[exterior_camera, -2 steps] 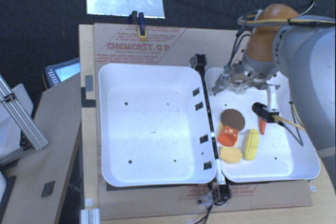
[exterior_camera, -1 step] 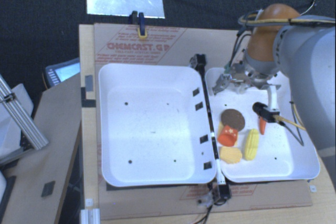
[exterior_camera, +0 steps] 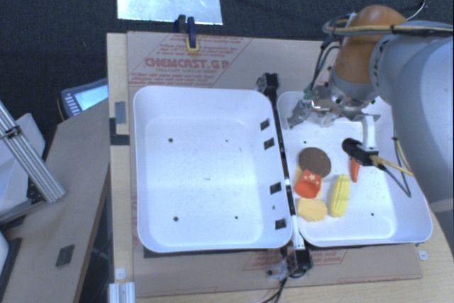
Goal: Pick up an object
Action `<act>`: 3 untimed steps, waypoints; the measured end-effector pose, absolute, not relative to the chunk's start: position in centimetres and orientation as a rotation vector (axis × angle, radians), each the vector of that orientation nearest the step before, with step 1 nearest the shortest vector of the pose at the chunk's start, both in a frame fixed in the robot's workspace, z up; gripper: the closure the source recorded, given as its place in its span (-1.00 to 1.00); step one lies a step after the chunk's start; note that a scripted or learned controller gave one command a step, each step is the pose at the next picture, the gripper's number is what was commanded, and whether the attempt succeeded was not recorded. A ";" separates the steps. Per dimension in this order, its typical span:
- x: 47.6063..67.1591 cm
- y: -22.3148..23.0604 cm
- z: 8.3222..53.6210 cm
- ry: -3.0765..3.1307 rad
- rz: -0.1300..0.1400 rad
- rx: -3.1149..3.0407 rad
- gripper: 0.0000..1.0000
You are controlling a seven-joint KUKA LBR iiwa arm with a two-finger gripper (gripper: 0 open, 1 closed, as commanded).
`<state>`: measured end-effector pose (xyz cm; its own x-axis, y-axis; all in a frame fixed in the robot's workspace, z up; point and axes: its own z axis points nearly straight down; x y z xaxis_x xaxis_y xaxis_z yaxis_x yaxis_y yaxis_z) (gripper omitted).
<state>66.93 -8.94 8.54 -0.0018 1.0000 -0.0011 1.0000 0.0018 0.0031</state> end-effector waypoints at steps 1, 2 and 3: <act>66.9 -8.4 8.5 2.225 0.001 2.215 -1.00; 66.9 -8.4 8.5 2.224 0.001 2.216 -1.00; 66.9 -8.5 8.5 2.223 0.002 2.216 -1.00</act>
<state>66.92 -8.53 8.51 -0.0030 1.0000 -0.0010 1.0000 0.0030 0.0024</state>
